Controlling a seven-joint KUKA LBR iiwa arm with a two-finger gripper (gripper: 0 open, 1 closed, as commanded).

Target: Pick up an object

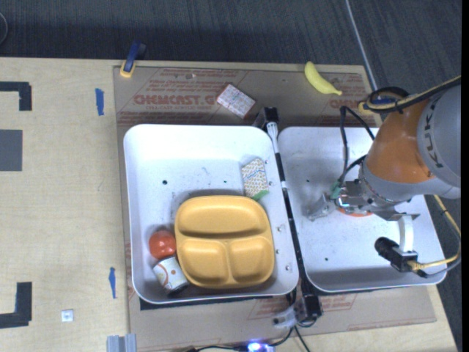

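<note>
My gripper is low inside the right bin, near its middle left, pointing toward the left wall. The grey arm with its orange band covers the bin's right half. A small orange-red sliver shows under the wrist; what it is cannot be told. The left bin holds a yellow compartment tray, a red ball, a small white and orange can and a patterned packet leaning near the right wall.
Behind the bins on the brown board lie a yellow banana, a small patterned card and a black marker. A blue clip sits at the board's far left corner.
</note>
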